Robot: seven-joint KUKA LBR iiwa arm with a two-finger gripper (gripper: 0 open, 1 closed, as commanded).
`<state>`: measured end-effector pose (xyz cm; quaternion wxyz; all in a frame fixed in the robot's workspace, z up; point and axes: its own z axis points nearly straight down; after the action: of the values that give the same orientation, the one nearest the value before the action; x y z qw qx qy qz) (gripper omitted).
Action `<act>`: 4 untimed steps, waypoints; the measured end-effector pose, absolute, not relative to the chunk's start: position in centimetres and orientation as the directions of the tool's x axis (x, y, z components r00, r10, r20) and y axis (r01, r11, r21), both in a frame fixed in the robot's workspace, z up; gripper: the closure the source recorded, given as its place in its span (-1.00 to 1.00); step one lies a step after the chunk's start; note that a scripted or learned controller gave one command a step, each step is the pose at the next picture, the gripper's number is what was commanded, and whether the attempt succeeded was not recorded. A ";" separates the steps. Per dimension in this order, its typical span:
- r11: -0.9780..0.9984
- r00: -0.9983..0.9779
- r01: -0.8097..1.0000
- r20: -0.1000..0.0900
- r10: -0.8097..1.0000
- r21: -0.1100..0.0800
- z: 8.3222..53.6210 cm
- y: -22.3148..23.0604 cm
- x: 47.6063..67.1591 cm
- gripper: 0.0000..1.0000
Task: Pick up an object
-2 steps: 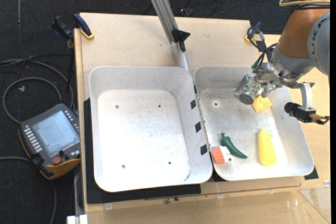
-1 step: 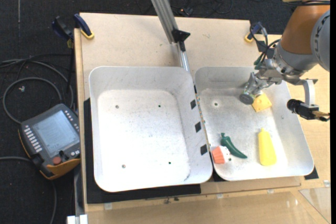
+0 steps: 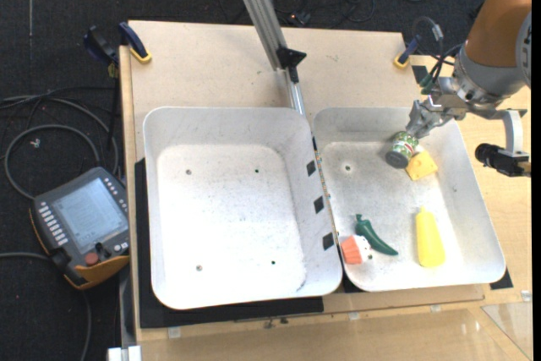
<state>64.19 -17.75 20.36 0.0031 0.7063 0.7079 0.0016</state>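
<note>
Far to the left of the jaws, off the bench, a control pendant (image 3: 80,224) lies on the dark floor with its cable curling away. On the bench, the left bin (image 3: 169,127) sits well away from the jaws. A metal pole (image 3: 258,0) slants down from the top and ends at the strip where the two bins meet, to the left of the jaws and above them in the view.

In the right bin (image 3: 482,254), well below the jaws and to their left, a small orange and white toy (image 3: 354,249) lies against the near left wall, touching a green toy (image 3: 374,236) just beside it. A yellow bottle (image 3: 429,239) lies well below the jaws, apart from the green toy.

The gripper (image 3: 416,128) hangs over the far part of the right bin, tilted down and leftward. Right at its tip is a small can (image 3: 403,148) with a green label, tipped on its side; whether the jaws are clenched on it or released cannot be told. A yellow block (image 3: 422,165) lies just below the jaws, touching the can. The arm (image 3: 499,38) rises to the right.
</note>
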 end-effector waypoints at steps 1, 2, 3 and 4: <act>0.003 -0.003 1.000 -0.002 1.000 0.007 25.4 -17.6 65.3 1.00; 0.002 -0.002 1.000 -0.001 1.000 0.004 27.1 -17.6 65.4 1.00; 0.006 -0.006 1.000 0.001 1.000 -0.002 26.1 -13.5 64.0 1.00; 0.006 -0.006 1.000 0.001 1.000 -0.002 25.3 -9.3 63.0 1.00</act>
<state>62.99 -9.26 25.34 -0.0012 0.7048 0.7094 -0.0002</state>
